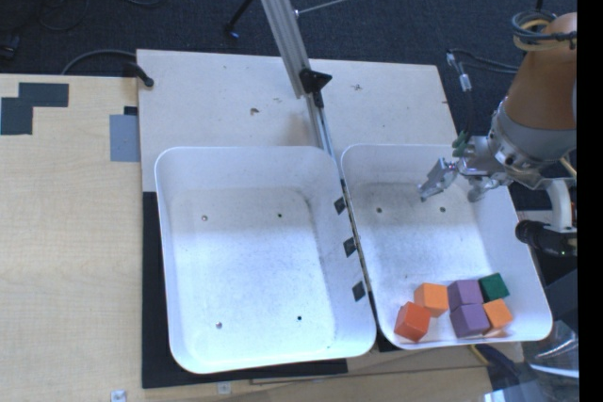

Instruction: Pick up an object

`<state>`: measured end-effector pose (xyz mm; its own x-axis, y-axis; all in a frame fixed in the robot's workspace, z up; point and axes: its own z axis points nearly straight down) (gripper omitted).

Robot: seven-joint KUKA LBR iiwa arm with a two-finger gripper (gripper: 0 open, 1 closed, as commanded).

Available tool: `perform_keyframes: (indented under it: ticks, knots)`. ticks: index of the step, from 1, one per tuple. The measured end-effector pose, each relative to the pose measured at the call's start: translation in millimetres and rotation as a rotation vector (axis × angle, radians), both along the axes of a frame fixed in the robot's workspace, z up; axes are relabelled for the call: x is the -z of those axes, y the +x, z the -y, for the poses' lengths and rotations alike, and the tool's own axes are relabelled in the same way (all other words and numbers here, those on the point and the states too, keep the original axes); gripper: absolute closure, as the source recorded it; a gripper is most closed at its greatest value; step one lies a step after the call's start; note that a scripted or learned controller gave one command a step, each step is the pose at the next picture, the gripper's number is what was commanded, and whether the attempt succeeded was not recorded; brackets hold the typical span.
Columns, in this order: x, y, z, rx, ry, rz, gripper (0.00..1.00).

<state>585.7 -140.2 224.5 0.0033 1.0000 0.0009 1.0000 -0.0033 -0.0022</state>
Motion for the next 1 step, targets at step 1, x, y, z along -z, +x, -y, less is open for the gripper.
perform_keyframes:
  ticks: [1]
  knots:
    - [136.4,36.6,-16.3,-0.004,-0.002,0.001,0.00]
